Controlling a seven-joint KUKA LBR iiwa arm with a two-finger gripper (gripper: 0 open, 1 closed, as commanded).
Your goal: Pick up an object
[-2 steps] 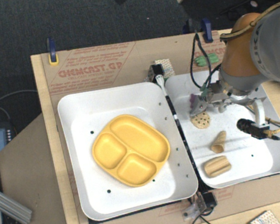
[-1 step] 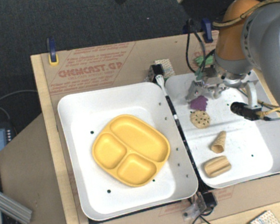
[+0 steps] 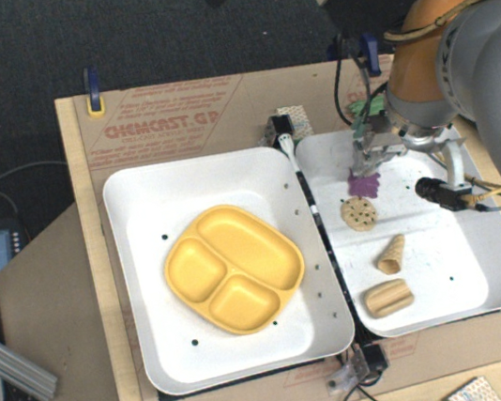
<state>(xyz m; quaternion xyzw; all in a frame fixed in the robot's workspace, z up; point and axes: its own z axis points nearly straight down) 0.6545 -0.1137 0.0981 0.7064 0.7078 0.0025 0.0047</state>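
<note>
My gripper hangs over the far left part of the right bin, reaching in from the right. Directly below its tip lies a small purple piece; whether the gripper touches it is unclear. Just in front of the purple piece sits a round speckled cookie. Nearer the front lie a tan cone and a tan bread-like roll.
The left bin holds a yellow divided plate in its middle. A ridge between the two bins runs just left of the cookie. The arm's grey body and orange band stand over the right bin's far right corner.
</note>
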